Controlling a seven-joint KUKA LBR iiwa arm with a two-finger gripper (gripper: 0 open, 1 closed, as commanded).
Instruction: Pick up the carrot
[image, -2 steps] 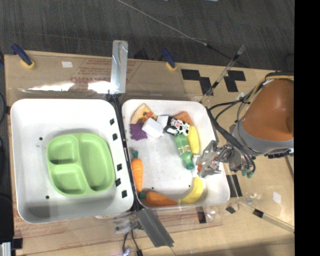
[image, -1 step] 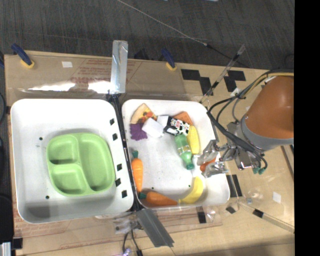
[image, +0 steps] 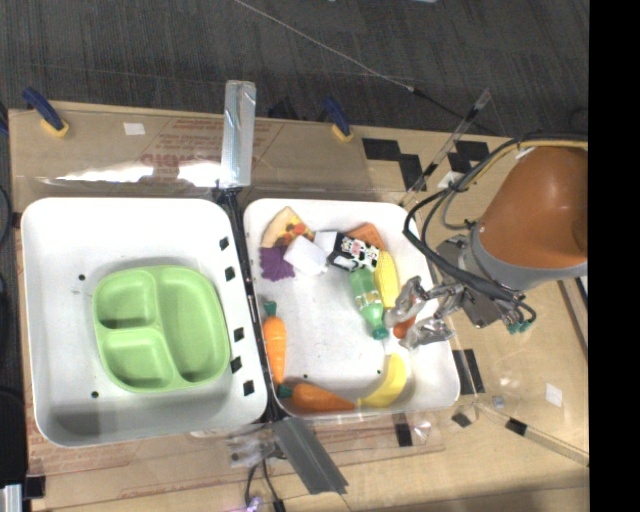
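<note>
Two white bins sit side by side on a cardboard-covered bench over dark carpet. Left bin holds a green divided tray. Right bin holds toy foods; the carrot lies along its left wall. Over the bin's right side the gripper hangs with fingers apart, gripping nothing.
</note>
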